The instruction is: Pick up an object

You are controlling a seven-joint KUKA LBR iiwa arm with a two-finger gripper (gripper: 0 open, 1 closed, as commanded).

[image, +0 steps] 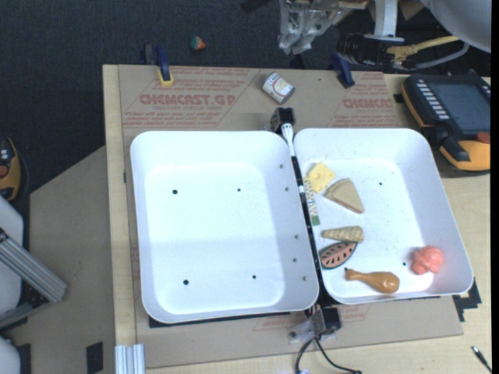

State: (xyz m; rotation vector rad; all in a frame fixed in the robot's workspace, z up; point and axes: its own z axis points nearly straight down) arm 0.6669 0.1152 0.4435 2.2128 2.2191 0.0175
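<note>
the right bin (pixel 437 178) holds a yellow block (pixel 320 176), tan wedge (pixel 345 195), ridged cone (pixel 344 234), dark striped piece (pixel 337 253), drumstick (pixel 373 280) and pink lump (pixel 426 260), clustered toward its left wall and near edge. the left bin (pixel 148 209) lies alongside. the gripper (pixel 300 29) hangs beyond the bench's far edge; finger state cannot be determined. both bins sit on a brown board (pixel 195 92).
</note>
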